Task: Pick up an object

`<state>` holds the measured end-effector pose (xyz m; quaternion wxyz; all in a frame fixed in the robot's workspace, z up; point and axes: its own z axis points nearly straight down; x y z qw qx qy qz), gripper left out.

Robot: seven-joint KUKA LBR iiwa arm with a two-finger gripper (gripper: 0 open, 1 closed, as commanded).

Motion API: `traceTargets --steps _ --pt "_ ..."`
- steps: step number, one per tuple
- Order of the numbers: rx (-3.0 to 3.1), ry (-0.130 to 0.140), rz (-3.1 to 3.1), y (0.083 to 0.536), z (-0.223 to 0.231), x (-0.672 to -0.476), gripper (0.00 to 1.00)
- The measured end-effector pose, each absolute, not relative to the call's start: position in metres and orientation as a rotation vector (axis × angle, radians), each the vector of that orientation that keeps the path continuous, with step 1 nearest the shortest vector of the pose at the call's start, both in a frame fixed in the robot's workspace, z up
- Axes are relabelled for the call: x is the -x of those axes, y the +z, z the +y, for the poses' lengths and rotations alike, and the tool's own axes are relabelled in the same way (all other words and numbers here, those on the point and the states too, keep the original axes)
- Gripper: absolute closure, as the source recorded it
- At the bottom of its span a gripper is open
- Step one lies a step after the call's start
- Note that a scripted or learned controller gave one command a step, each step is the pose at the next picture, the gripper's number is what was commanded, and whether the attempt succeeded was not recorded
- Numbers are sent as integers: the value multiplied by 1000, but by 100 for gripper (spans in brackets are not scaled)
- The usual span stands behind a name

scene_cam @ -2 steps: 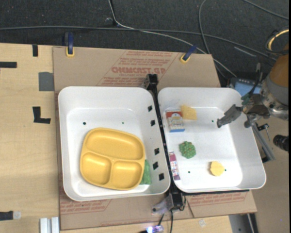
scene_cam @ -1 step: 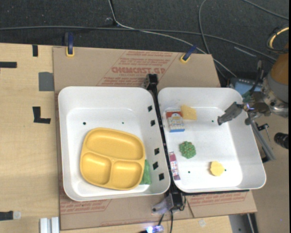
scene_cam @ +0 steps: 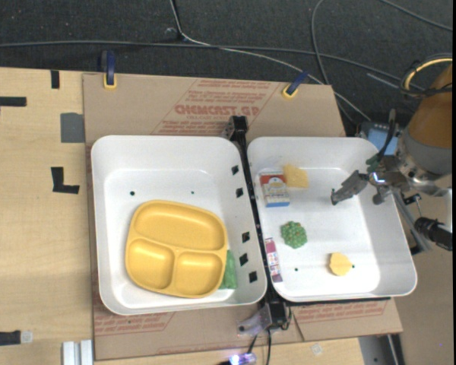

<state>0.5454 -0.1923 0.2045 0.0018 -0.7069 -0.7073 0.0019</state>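
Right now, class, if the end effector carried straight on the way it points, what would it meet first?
Probably the pale yellow block near the right white bin's far left, just beyond the end effector, which points left and slightly down. Depth is unclear, so it might meet the bin floor first.

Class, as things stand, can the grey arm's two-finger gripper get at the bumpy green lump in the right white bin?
Probably yes. The gripper hangs over the right white bin, and the bumpy green lump lies apart from its neighbours, with nothing between it and the gripper.
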Motion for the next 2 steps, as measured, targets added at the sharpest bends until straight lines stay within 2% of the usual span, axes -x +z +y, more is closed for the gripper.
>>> traceTargets --steps 1,2 --pt "2218 6 -2220 156 -198 -551 0" --pt "2216 6 -2218 91 -196 -548 0"
